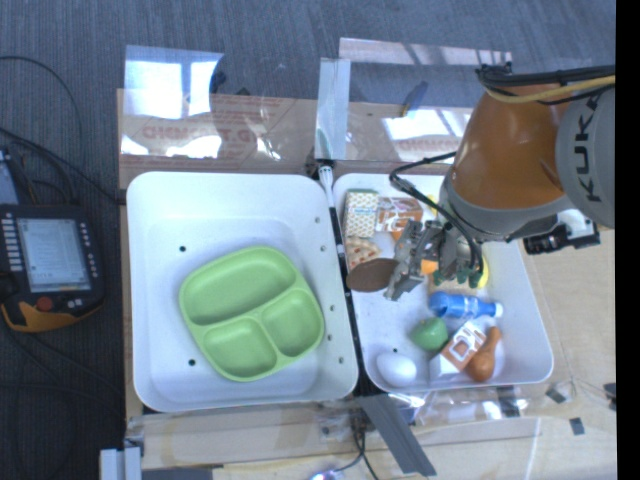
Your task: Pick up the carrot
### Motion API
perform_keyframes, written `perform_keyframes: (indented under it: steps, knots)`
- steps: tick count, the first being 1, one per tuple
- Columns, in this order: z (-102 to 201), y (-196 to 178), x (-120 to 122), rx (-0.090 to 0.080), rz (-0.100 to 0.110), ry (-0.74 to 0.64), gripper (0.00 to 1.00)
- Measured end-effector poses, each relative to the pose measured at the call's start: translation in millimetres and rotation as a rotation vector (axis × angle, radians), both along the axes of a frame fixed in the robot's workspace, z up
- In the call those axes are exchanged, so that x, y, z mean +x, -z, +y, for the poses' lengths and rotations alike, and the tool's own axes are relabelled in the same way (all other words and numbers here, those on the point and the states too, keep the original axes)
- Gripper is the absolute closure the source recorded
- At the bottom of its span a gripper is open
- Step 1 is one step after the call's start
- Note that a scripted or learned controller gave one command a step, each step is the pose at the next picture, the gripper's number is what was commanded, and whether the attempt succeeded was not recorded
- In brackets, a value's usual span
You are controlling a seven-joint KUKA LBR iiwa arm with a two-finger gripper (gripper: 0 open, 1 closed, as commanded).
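The arm (520, 158) is reaching in from the right and hanging over the right bin (535, 363), its orange band sitting above the wrist. The gripper (412, 268) is pointing down into the middle of that bin, beside a brown round thing (368, 276) and just below a snack packet (372, 213); whether its jaws are spread or pinched together, I cannot tell from this angle. The carrot (487, 354) is lying near the bin's lower right corner, apart from the gripper, touching a small red-and-white carton (462, 348). A blue bottle (462, 306) is lying just above it, a green ball (431, 334) beside that, and a white egg (396, 369) nearer the front wall. In the left bin (160, 218), a green divided plate (252, 312) is sitting alone.
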State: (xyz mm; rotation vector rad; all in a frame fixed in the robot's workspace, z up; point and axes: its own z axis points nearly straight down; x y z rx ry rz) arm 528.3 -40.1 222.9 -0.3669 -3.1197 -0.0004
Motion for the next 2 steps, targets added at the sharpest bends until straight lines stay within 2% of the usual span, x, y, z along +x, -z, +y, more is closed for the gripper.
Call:
perform_keyframes:
  steps: [2]
  knots:
    - [0.6, -18.5, 2.0, -0.002, -0.005, -0.002, 1.00]
